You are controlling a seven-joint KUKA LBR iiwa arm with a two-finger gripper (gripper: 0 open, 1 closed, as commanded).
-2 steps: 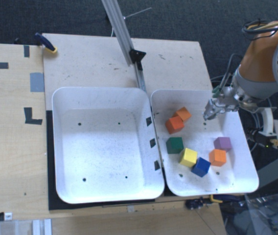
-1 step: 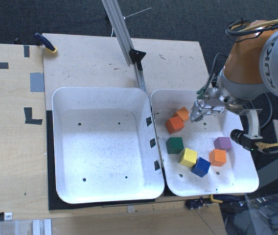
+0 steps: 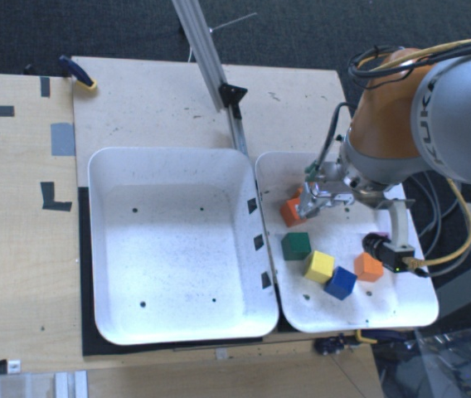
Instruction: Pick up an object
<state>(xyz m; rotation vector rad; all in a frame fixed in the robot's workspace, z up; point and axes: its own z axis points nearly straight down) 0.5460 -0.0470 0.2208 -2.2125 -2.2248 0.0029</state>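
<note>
Gripper (image 3: 308, 206) low over orange block (image 3: 292, 211), seemingly aligned for grasp; I cannot tell its grip state. Green cube (image 3: 297, 245) just below.

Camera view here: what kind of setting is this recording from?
Probably a robotics lab bench set up for pick trials: two shallow white plastic bins side by side, small coloured blocks such as the green cube, and a grey-and-orange robot arm reaching in.

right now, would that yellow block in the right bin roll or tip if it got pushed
Probably neither. The yellow block looks like a flat-faced cube, so it should slide rather than roll. It appears rigid and likely light. It sits close to the green block and blue block, so a push would probably shove those too.
</note>
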